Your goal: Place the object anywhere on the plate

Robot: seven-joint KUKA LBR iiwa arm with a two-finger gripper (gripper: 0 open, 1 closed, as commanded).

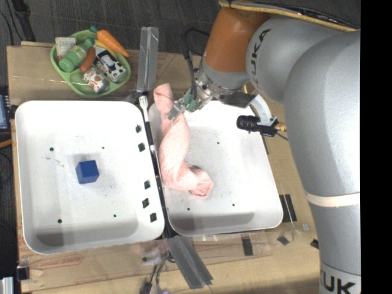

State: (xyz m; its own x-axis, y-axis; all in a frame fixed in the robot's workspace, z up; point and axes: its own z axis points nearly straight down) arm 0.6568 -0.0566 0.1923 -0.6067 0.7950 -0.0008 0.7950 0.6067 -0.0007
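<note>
Lifting is advised only once grip is confirmed: the gripper (184, 107) appears clenched on the upper part of the pink cloth (177, 155), which is draped along the right bin (245, 207)'s left wall.

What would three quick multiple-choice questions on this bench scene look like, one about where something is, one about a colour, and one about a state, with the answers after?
1. Where does the small cube lie?
A. In the left bin
B. In the right bin
C. In the green bowl

2. What colour is the cloth?
A. Yellow
B. Pink
C. Black

3. How does the cloth lie?
A. Folded in a neat square
B. Spread flat across the left bin
C. Rumpled, draped from the divider side down onto the right bin's floor

Answers: 1 A, the cube rests on the left bin floor. 2 B, it is pale pink. 3 C, it runs in a crumpled strip along the right bin edge, with the gripper at its upper end.
</note>
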